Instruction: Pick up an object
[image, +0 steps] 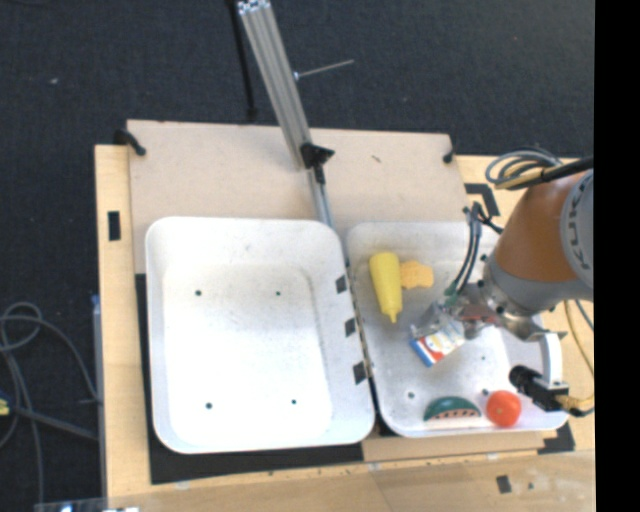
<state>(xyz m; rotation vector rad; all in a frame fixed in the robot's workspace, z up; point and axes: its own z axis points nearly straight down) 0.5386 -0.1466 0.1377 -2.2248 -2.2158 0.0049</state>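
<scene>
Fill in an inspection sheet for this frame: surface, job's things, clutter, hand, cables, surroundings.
Surface: wooden bench bearing a left bin and a right bin, both white and shallow.
Job's things: all in the right bin: yellow bottle, orange piece touching it, small white carton, watermelon slice, red tomato.
Clutter: nothing seen.
Hand: hand low over the right bin, at the carton; grip cannot be judged.
Cables: cable loops behind the arm; more cable on the floor at left.
Surroundings: dark carpet; slanted metal rail.
</scene>
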